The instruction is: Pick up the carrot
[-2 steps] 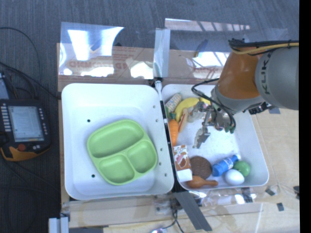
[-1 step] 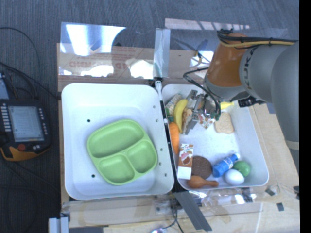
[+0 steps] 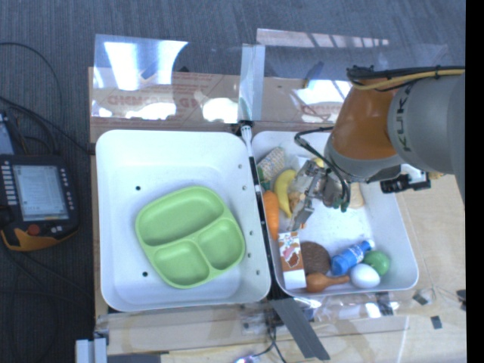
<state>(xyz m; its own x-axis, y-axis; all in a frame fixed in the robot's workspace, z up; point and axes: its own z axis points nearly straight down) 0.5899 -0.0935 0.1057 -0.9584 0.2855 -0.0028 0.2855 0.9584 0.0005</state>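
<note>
Gripper poised over the right bin, carrot not yet taken.

The gripper (image 3: 305,195) hangs low in the right bin (image 3: 393,233), fingers spread narrowly with nothing between them, their tips just beside the banana (image 3: 285,190). The carrot (image 3: 271,212) lies along that bin's left wall, about midway down, just left of the fingers and apart from them. This looks like the approach step; the next move would call for a small shift toward the left wall, the fingers lined up across the carrot's width, then a descent and a close. The banana and the snack packet (image 3: 290,252) crowd it, so room is tight. The left bin (image 3: 121,157) holds a green divided plate (image 3: 190,235). Both bins sit on a bench over dark carpet, with a teach pendant (image 3: 36,197) at the far left.
</note>
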